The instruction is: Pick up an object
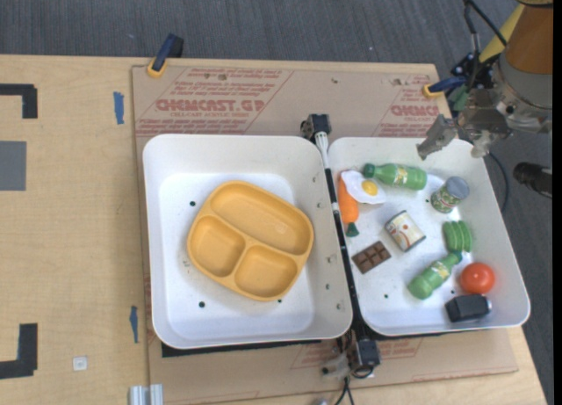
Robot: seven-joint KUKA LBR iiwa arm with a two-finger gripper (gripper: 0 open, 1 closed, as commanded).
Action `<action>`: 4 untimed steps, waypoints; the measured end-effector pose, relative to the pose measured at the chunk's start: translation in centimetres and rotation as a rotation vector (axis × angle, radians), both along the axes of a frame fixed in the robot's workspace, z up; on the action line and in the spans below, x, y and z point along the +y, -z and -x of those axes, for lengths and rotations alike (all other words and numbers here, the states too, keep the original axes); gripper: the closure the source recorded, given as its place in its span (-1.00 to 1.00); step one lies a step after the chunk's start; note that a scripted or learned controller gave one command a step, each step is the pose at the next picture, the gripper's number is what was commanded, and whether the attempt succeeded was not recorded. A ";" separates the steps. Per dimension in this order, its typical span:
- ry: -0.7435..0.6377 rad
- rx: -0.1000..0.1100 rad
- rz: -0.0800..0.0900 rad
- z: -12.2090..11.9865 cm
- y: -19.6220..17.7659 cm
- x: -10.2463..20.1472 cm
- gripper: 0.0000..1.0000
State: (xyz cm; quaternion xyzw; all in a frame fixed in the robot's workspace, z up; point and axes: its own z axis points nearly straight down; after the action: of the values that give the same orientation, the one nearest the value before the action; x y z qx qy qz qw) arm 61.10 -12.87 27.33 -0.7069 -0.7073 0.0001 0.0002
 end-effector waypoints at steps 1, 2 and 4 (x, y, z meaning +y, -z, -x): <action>-0.354 0.000 -0.001 5.0 8.9 3.9 -1.00; -0.362 0.001 -0.001 8.7 16.2 2.9 -1.00; -0.422 -0.001 0.001 4.4 18.8 -5.1 -1.00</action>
State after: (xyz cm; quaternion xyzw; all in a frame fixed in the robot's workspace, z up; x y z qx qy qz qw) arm 56.73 -17.93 8.57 -0.5431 -0.8397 0.0003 -0.0005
